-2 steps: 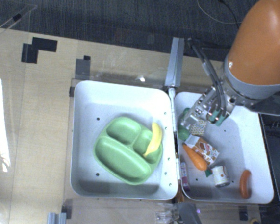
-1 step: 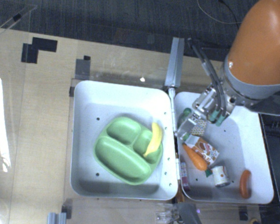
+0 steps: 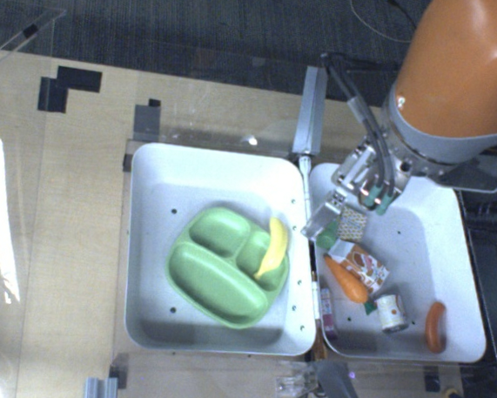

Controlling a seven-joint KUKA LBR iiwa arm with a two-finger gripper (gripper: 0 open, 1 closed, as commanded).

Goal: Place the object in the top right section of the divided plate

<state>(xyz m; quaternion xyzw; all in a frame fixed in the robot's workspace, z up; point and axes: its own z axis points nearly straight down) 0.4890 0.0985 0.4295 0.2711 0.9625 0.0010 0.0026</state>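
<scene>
The banana point(image 3: 274, 247) already lies on the green plate point(image 3: 215, 274), at its top right part, in the left bin point(image 3: 149, 228). The fingers point(image 3: 358, 196) hang over the right bin point(image 3: 463, 284). I cannot tell if they are apart.

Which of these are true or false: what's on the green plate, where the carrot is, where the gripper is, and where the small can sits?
1. A banana lies on the green divided plate. True.
2. The plate sits in the right bin. False: it is in the left bin.
3. The carrot lies in the right bin. True.
4. The gripper hangs over the plate. False: it is over the right bin's upper left part.
5. The small can stands on the plate. False: it is in the right bin, beside the carrot.
</scene>
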